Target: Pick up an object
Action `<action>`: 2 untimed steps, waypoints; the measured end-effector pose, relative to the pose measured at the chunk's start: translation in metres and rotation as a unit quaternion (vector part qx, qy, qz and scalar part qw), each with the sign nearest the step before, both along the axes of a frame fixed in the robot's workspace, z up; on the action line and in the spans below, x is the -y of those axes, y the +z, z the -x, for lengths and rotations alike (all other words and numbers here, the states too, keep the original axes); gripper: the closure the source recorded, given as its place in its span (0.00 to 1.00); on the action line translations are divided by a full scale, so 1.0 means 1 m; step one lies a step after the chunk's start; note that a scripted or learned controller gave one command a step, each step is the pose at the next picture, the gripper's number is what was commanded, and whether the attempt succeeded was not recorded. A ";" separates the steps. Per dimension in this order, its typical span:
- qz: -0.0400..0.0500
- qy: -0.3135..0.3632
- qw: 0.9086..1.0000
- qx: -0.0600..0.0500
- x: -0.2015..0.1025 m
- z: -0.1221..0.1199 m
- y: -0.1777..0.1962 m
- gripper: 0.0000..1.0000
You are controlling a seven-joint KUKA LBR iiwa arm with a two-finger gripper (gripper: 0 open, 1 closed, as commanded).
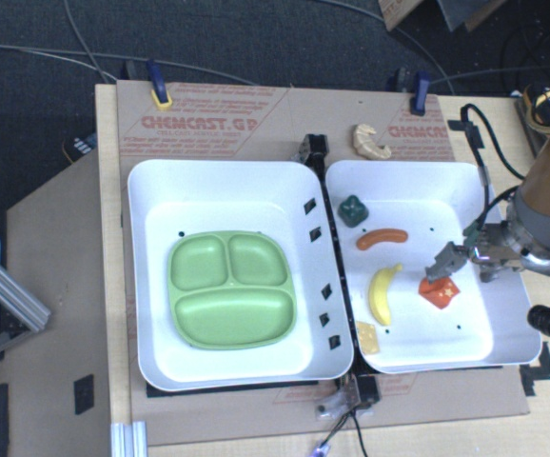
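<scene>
The red object (440, 293) lies directly beneath the jaws, apparently touching them.

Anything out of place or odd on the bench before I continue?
Yes: a small beige curved piece lies on the cardboard behind the right white bin, outside both bins. The divided green plastic plate sits flat in the left white bin.

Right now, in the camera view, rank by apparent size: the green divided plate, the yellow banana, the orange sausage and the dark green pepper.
1. Green divided plate, by far the largest.
2. Yellow banana and orange sausage: too alike to rank.
3. Dark green pepper, smallest.
</scene>
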State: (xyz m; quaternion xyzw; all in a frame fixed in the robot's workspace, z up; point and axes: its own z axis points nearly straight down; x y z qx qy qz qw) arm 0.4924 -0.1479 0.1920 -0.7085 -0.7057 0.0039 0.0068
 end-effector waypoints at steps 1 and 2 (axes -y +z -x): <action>0.001 0.002 1.000 0.007 0.000 -0.003 0.006 0.00; 0.000 0.002 1.000 0.004 -0.001 0.003 -0.056 0.00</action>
